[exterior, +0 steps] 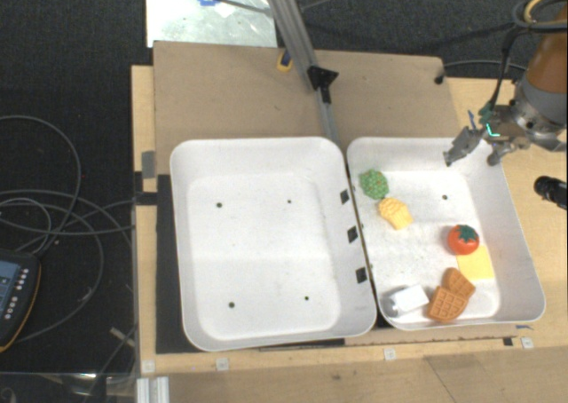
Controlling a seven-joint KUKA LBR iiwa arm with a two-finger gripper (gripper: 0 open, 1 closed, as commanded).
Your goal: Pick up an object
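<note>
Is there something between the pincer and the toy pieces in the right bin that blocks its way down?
Nothing visible does. The pincer is over the far edge of the right white plastic bin, with bare bin floor between it and the nearest pieces, the green bumpy toy and the yellow corn-like toy.

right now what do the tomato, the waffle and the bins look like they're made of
Tomato: likely toy plastic, smooth and evenly red, green cap. Waffle: probably moulded plastic too, orange-brown with a pressed grid. Right bin and left bin: thin formed plastic, matte white, rounded rims. All judged by look only.
</note>
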